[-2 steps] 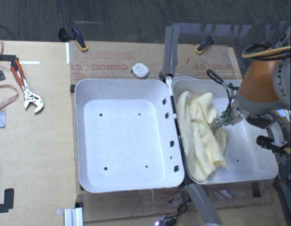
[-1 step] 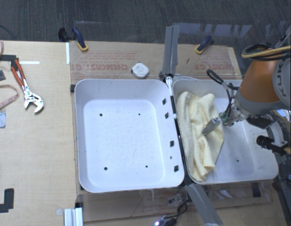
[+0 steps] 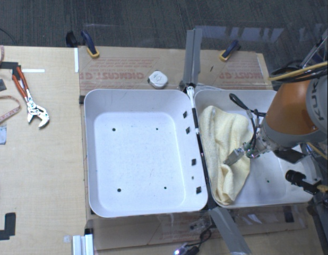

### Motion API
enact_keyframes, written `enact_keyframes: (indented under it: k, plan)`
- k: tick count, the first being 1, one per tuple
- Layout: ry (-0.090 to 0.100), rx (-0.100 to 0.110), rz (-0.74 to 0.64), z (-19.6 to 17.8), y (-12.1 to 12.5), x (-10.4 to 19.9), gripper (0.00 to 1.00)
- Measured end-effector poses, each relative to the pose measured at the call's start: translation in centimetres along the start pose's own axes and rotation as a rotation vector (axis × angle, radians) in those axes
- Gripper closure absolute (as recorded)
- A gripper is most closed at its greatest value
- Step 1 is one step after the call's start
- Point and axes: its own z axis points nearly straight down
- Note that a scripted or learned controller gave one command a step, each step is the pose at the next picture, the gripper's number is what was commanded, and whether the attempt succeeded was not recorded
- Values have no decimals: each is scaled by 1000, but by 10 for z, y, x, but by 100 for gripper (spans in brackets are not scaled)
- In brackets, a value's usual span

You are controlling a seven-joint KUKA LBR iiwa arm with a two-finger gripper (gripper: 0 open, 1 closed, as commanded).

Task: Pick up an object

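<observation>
Here, your gripper [image 3: 239, 155] sits low in the right bin [image 3: 270, 187], its tip pressed against the cream towel [image 3: 223, 142] that lies crumpled along that bin's left wall. Whether it has hold of the cloth you cannot tell from this slant; the tip is small and blurred against the folds, so treat the grasp as unproven.

The risk from here is a pinch on one loose fold only: lift, and the towel may slide free or trail over the divider into the left bin [image 3: 100, 158]. Pressing deeper could instead jam the tip on the bin floor beneath the cloth.

Counted: one towel, two white bins, one arm. Outside the bins you have two clamps, at [image 3: 89, 44] and [image 3: 229, 51], one small round white object [image 3: 158, 79] behind the left bin, and a pair of red-handled pliers [image 3: 30, 101] on the bench.
</observation>
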Motion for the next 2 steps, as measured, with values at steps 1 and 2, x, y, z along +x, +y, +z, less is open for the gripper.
enact_keyframes:
  k: [1, 2]
  plan:
    - [3, 2, 4, -6, 0, -1, 100]
    - [-1, 3, 166, -99, 68, 17, 100]
